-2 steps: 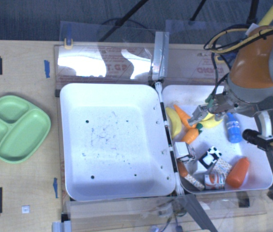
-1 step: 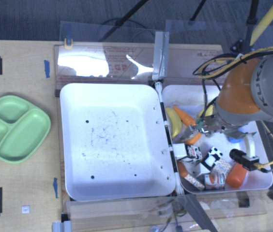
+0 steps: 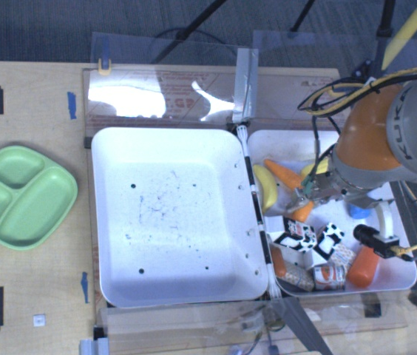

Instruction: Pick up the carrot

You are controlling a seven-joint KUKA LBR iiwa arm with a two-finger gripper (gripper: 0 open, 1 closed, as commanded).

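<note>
The carrot (image 3: 285, 174) lies in the right bin (image 3: 404, 276), in its upper left part, just right of a banana (image 3: 267, 187); its long axis runs on a slant from upper left to lower right; the upper-left end sits near the banana's top, and the lower-right end passes under the claw (image 3: 304, 192); which end is the tip cannot be told. A second orange piece (image 3: 304, 211) shows just below the claw, and whether it belongs to the same carrot is unclear.

The claw hangs over the carrot's lower-right end, close to it or touching it; how far the claw is spread cannot be told, since the wrist and cables hide it; nothing can be seen gripped in it. The arm (image 3: 386, 135) comes in from the right, its orange band above the bin.

Lower in the right bin lie a black-and-white toy (image 3: 308, 237), an orange bottle (image 3: 364, 267) and a small can (image 3: 328, 274); the left bin (image 3: 171, 213) stands beside it; a green tray (image 3: 20, 196) rests on the desk (image 3: 31, 294), well apart to the left.
</note>
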